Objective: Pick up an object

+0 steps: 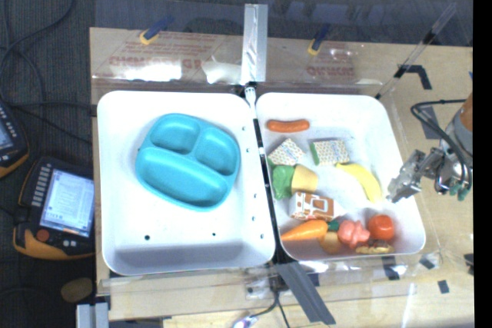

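The right bin (384,113) holds several toy foods. Among them are a sausage (287,124), two patterned wedges (286,152) (330,150), a banana (363,180), a green and yellow piece (292,179) and a small printed box (312,205). A carrot (306,230), a pink lump (352,233) and a red tomato (380,226) lie along the front. My gripper (405,179) hangs over the bin's right rim, just right of the banana and above the tomato. Nothing shows in its grasp.
The left bin (115,242) contains a blue divided plate (188,159). A metal divider (254,50) stands behind the seam between the bins. A handheld pendant (54,203) and cables lie on the floor at the left.
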